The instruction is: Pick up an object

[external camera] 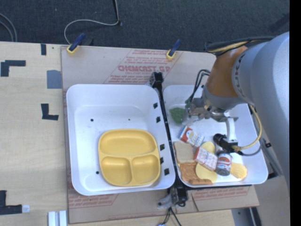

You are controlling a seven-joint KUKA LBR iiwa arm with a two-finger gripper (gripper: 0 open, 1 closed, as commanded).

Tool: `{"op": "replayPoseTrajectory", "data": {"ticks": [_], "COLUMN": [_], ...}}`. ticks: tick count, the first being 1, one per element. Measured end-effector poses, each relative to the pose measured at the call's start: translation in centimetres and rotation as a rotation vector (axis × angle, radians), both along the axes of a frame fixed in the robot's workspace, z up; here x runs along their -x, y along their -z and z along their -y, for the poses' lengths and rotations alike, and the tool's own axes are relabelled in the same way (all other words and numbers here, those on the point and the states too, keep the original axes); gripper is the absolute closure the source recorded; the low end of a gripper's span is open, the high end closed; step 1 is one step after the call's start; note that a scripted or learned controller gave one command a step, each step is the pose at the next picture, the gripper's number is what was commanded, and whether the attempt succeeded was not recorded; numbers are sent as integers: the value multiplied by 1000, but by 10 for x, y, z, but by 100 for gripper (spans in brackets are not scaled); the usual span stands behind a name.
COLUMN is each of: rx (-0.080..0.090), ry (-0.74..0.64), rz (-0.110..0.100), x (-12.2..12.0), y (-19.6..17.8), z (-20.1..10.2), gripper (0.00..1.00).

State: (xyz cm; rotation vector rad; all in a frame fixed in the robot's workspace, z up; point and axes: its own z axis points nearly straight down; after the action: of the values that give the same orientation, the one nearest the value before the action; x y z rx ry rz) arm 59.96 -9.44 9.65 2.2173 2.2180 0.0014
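From the camera view, the grey arm (pixel 263 74) with its orange band (pixel 223 76) reaches in from the right over the right bin (pixel 256 173); the tool (pixel 197 108) hangs low over that bin's upper left part, and whether it is apart or together I cannot tell, since the wrist hides it. Just to the tool's left lies a green object (pixel 177 114) on the bin floor, close beside it but not seen gripped. Below the tool, a heap of objects fills the bin's lower half: a small red-and-white packet (pixel 189 135), a slice of toast (pixel 184 152), a red-and-white carton (pixel 206 158), a small can (pixel 224 163), and yellow pieces (pixel 237 171) at the lower right edge; all lie apart from the tool. The left bin (pixel 84 107) holds a yellow divided plate (pixel 129 155); both bins rest on a cardboard sheet (pixel 136 67) on the surface (pixel 28 140).
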Motion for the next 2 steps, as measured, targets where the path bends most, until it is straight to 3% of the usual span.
{"op": "replayPoseTrajectory", "data": {"ticks": [1,2], "rx": [0,0], "ry": [0,-1], "rz": [0,4], "x": [0,39], "y": [0,10], "z": [0,1], "gripper": [0,0]}}
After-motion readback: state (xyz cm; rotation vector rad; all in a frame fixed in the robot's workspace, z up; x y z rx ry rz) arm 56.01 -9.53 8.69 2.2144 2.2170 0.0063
